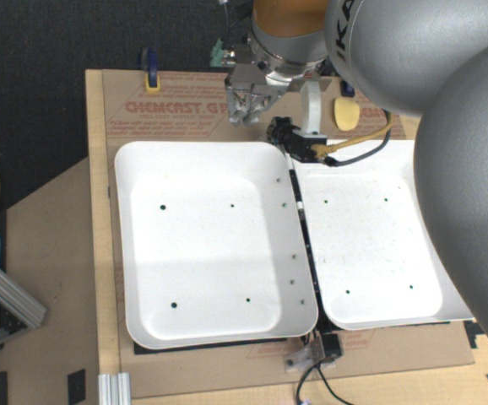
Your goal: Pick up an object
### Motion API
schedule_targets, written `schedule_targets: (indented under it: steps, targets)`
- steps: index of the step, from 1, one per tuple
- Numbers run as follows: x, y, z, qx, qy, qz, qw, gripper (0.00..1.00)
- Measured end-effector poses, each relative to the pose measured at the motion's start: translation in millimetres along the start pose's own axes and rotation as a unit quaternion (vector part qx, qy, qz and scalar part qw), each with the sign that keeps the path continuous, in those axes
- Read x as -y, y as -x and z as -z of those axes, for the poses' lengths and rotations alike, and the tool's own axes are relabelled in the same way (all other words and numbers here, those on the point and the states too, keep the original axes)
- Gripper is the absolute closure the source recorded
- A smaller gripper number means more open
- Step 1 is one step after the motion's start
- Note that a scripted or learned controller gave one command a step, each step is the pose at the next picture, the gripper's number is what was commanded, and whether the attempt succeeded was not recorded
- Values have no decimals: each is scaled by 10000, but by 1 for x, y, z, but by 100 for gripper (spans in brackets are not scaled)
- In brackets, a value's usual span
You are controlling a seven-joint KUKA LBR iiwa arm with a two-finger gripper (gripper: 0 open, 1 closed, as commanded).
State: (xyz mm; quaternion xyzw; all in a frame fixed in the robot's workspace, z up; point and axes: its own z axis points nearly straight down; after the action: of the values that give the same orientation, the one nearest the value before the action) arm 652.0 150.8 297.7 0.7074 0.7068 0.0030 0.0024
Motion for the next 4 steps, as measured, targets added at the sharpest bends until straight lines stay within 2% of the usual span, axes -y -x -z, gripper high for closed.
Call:
schedule_targets:
  steps: [1,2,3,4]
  targets:
    - [-6,-49,-74,6,-86,22,10000,100]
    - [-7,-23,6,-2,13,-4,10000,100]
    - [-11,-77,-72,6,-88,25,10000,100]
    - [13,-51,-9,-2,-15,-5,10000,100]
